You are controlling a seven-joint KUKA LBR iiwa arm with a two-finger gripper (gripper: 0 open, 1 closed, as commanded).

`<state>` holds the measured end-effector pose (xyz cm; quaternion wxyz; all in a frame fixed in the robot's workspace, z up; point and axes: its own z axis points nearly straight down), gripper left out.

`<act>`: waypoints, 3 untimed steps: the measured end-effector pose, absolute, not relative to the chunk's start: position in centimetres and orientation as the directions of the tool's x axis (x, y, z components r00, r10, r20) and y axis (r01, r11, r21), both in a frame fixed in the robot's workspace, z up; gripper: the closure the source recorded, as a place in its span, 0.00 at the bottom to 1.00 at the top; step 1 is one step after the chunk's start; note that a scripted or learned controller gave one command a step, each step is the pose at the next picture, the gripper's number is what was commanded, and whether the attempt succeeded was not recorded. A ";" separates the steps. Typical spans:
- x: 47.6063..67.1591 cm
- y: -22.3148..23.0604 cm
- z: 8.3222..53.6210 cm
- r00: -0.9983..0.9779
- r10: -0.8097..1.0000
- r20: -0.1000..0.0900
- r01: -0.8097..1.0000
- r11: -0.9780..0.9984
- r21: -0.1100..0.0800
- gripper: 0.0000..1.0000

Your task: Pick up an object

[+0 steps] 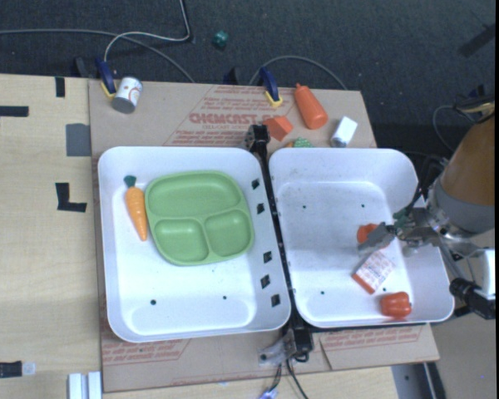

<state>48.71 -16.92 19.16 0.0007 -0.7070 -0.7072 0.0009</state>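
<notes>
- Camera view, nearest edge: red tomato-like toy point(396, 305) against the front wall of the right bin point(333, 169).
- Just above it, a white-and-red packet point(374, 270), tilted.
- Gripper point(381, 233) low over the packet's top end; a small orange-red object point(366, 233) touches its tip. Finger spread: cannot tell, too blurred.
- Risk: three items crowded together; closing here may pinch only the packet's edge, or nudge the orange-red piece aside.
- Left bin point(183, 322): green divided plate point(201, 217), toy carrot point(136, 210) beside it, well apart from the arm.
</notes>
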 end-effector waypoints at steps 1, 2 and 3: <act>52.7 -18.8 8.7 -0.001 1.000 -0.002 1.000 0.001 0.005 0.00; 48.5 -17.3 8.7 -0.001 1.000 -0.003 1.000 0.001 0.006 0.00; 48.6 -17.3 9.6 -0.001 1.000 -0.002 1.000 0.001 0.006 1.00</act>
